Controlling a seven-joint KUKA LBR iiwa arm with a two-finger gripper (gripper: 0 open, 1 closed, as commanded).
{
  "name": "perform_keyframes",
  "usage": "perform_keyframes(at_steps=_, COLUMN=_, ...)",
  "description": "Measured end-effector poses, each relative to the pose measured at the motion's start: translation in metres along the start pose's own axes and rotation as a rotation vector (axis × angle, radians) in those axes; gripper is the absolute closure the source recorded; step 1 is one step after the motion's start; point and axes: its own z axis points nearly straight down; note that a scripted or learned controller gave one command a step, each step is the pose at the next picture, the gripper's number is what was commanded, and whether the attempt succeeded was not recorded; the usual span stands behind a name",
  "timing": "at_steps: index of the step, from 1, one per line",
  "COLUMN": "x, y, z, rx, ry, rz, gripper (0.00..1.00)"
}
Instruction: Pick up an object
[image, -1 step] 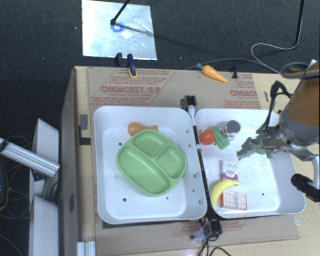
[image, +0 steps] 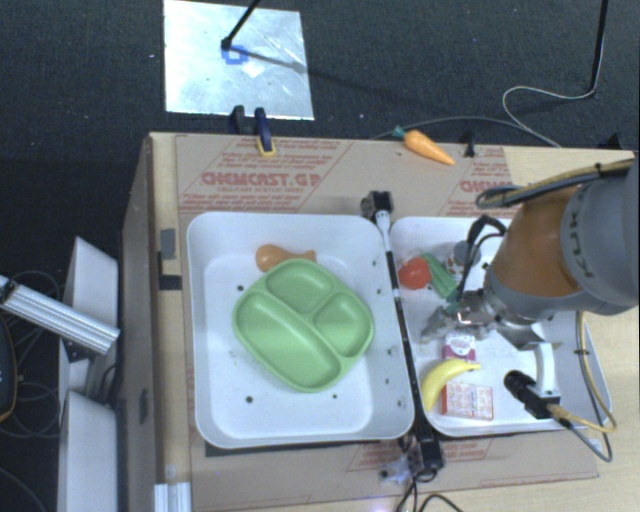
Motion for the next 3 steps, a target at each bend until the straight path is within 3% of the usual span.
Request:
perform_keyframes(at_steps=1, x=0.008, y=0.070, z=0.000, rx=-0.001, ry=0.000, rz=-0.002, gripper=0.00)
perform_keyframes(at_steps=2, x=-0.021, y=0.131, z=0.000, rx=0.001, ry=-0.002, rz=0.000, gripper=0.00)
perform_keyframes(at_steps=3, x=-0.019, y=0.133, z=-0.012, rx=-0.005, ry=-0.002, rz=-0.005, gripper=1.00)
